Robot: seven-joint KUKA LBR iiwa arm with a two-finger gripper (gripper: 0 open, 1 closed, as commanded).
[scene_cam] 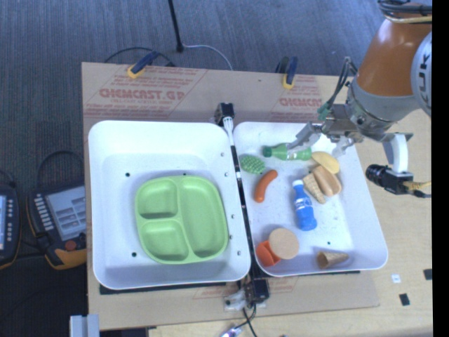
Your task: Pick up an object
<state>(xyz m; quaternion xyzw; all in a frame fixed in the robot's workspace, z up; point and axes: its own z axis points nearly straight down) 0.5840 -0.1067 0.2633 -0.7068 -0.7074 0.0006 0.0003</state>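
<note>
I work in a robotics lab: my tabletop (393, 272) carries a protective board (140, 93) held by clamps (142, 65), a teach pendant (59, 220) lies on grey carpet (42, 48), cables (203, 48) trail about, and a stand pole (172, 12) rises behind.

The arm (396, 51) came in from the right edge, up near the top corner, its fat orange band sitting right above the grey wrist. The wrist was angled down and to the left. The gripper (324, 137) hung off the end of it, fingers splayed apart with a clear gap between them, one finger (303, 137) reaching out leftward and the other one tucked closer under the wrist. Nothing sat between them as far as I could tell.
</note>
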